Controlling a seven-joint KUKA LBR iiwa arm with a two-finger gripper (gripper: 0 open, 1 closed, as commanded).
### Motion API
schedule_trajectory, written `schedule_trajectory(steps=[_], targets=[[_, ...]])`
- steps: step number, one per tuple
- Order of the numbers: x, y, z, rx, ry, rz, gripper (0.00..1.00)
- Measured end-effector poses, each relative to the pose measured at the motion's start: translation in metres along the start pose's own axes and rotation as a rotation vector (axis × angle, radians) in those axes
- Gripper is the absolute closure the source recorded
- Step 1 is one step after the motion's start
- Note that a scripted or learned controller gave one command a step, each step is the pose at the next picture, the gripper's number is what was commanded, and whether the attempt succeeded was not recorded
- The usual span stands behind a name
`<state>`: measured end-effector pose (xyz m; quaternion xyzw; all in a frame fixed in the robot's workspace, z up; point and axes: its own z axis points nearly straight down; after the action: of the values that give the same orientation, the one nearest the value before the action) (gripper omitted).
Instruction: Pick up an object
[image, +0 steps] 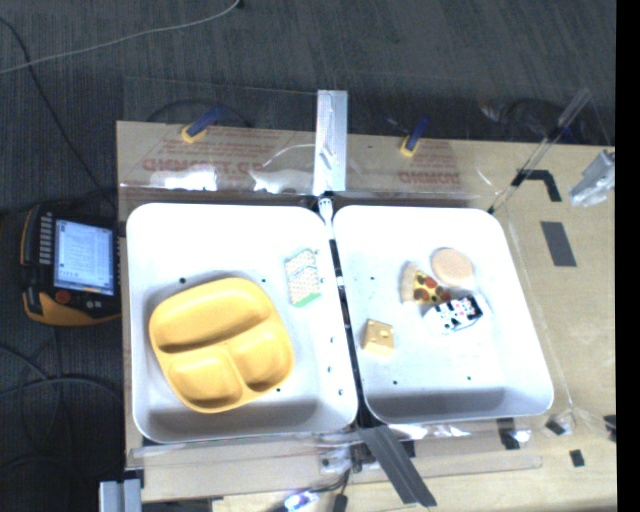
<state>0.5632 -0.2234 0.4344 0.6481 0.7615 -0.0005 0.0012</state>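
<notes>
- Candidates for the pick sit mostly in the right bin (520, 300): a small tan block (378, 337) lies alone toward the bin's lower left, and a cluster at upper centre holds a round tan disc (453, 265), a colourful small piece (428, 289) and a black-and-white item (457, 311), touching or nearly so.
- Left bin (140, 300) carries a yellow divided tray (220, 342) at its lower left, long axis running from upper left to lower right, and a small greenish packet (302, 277) near the divider, standing lengthwise up the frame.
- End effector: from where I stand I cannot tell whether it is released or clenched, so the direction from it to any object cannot be judged.
- My guess is the tan block is the easiest target, being well apart from its neighbours.
- Writing: red print on the clear sheet along the surface's upper edge is too blurred to read; the lit screen (83, 256) at far left is likewise illegible.
</notes>
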Motion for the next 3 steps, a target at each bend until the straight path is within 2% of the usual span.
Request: schedule_trajectory(steps=[3], targets=[[-0.001,0.003,-0.028,0.0,-0.009,0.001,1.0]])
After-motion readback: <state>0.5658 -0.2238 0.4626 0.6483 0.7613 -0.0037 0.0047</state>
